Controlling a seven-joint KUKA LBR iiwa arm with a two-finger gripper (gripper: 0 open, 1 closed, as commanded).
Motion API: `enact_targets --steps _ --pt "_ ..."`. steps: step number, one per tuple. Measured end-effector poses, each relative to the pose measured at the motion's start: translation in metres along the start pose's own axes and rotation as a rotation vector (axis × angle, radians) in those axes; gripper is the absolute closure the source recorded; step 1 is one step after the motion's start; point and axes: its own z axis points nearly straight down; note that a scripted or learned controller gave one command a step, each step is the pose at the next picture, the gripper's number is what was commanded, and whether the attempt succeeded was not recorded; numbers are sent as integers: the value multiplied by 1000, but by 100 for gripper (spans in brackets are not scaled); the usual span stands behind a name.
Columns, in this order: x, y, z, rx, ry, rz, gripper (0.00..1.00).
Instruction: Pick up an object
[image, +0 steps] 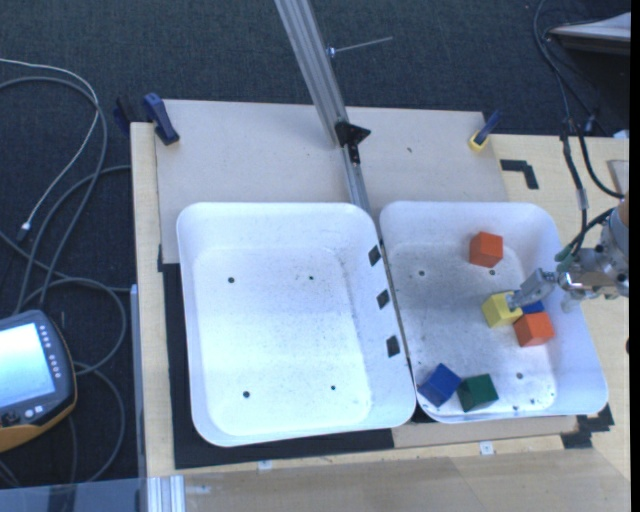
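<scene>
Two orange blocks (486, 248) — plus one yellow (500, 310), one blue (439, 383), one green (478, 391).

both bins look like smooth white plastic with a soft sheen: the left bin (290, 320) and the right bin (450, 300) are each dusted with fine dark specks. the table (260, 150) top is a matt, pale board, like unfinished wood or fibreboard. the floor (80, 60) reads as rough dark carpet. the slanted rail (315, 70) is bare brushed metal, dully shiny. the blocks look matt and smooth: orange block (486, 249), yellow block (500, 310), blue block (439, 384), green block (478, 392). the end effector (528, 295) looks like grey metal.
</scene>
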Motion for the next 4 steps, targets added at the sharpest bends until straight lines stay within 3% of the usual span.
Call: enact_targets --steps 1,2,3,4 --pt "1 7 80 -7 -4 0 0" --pt "4 45 87 -26 -11 -1 0" --pt "5 48 76 -30 -12 -2 100" --pt "5 48 66 -31 -12 -3 100"
